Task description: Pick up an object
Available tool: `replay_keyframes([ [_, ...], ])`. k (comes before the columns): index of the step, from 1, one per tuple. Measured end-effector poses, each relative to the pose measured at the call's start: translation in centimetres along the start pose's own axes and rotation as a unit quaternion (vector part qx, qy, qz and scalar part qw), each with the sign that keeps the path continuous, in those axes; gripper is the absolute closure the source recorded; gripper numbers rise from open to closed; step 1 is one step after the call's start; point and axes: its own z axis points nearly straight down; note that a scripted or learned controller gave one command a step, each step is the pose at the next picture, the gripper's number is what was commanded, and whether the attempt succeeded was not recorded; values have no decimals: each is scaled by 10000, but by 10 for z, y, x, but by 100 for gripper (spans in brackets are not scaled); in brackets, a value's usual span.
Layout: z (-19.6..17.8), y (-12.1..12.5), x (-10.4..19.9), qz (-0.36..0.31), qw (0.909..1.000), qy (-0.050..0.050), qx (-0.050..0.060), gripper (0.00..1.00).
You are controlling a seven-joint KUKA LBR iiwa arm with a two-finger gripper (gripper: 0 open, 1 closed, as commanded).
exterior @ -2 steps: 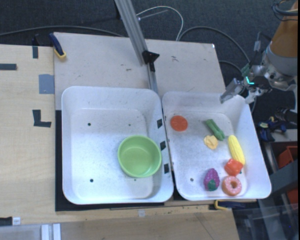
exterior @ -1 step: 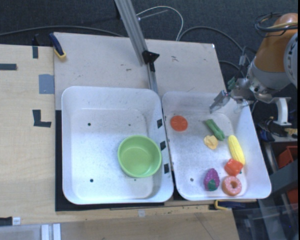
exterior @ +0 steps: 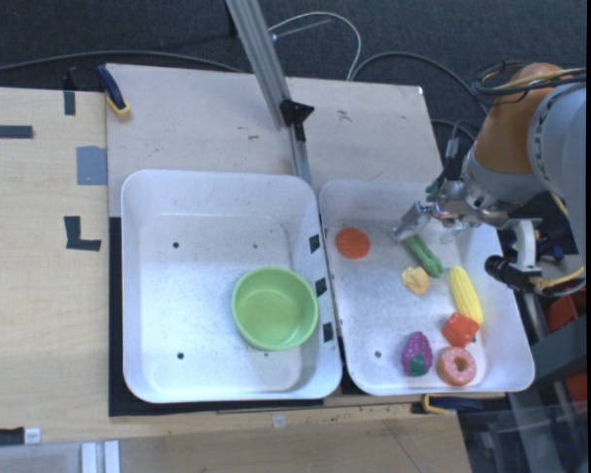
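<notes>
Green bowl (exterior: pixel 274 308) unlabelled; tool (exterior: pixel 421 227) above green vegetable (exterior: pixel 424 256).

On the worktop (exterior: pixel 207 116) the left bin (exterior: pixel 148 264) held a bowl (exterior: pixel 274 308); the right bin (exterior: pixel 374 294) held a tomato (exterior: pixel 353 243), with corn (exterior: pixel 465 295), grapes (exterior: pixel 416 353) and a doughnut (exterior: pixel 457 367) nearer its right front corner

Pincer (exterior: pixel 415 227) hovers over right bin (exterior: pixel 374 200), just above green vegetable (exterior: pixel 425 256).

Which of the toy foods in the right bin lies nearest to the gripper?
The green toy vegetable, a slim dark-green piece just below the gripper. The orange round piece, the corn and the others lie farther away.
</notes>
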Motion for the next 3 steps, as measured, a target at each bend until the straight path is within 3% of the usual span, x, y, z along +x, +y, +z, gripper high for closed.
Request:
replay_keyframes([
  [1, 46, 1, 1, -1, 10000, -16, -42, 0],
  [2, 35, 1, 2, -9, 10000, -8, -37, 100],
  [3, -26, 7, 6, -1, 10000, -8, -65, 100],
])
